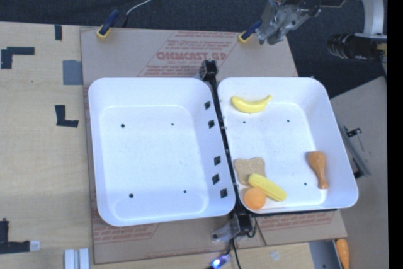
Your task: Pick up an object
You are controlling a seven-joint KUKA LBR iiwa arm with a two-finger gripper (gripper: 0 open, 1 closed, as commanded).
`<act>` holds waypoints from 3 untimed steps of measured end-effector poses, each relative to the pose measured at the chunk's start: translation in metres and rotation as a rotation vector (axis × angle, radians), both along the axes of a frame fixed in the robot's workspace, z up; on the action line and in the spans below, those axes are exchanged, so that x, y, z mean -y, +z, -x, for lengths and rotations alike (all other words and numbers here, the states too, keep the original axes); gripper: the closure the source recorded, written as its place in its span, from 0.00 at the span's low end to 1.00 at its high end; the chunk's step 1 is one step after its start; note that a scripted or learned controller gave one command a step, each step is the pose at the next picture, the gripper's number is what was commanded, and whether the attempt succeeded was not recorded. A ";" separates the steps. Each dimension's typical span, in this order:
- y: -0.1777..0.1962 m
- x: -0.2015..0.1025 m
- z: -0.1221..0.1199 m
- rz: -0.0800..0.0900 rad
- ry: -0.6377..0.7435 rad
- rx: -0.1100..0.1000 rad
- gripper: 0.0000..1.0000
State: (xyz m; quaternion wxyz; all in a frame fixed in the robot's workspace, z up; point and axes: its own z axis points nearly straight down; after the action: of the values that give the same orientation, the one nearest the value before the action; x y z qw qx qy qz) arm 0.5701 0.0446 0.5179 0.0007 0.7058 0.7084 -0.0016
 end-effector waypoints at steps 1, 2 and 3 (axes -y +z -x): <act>0.010 0.000 0.000 0.001 0.001 -0.001 1.00; 0.019 -0.001 -0.001 0.002 0.002 -0.001 1.00; 0.029 -0.001 -0.001 0.003 0.002 -0.002 1.00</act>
State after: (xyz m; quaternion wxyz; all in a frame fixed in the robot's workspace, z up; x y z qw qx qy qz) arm 0.5710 0.0454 0.5470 0.0010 0.7051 0.7091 -0.0033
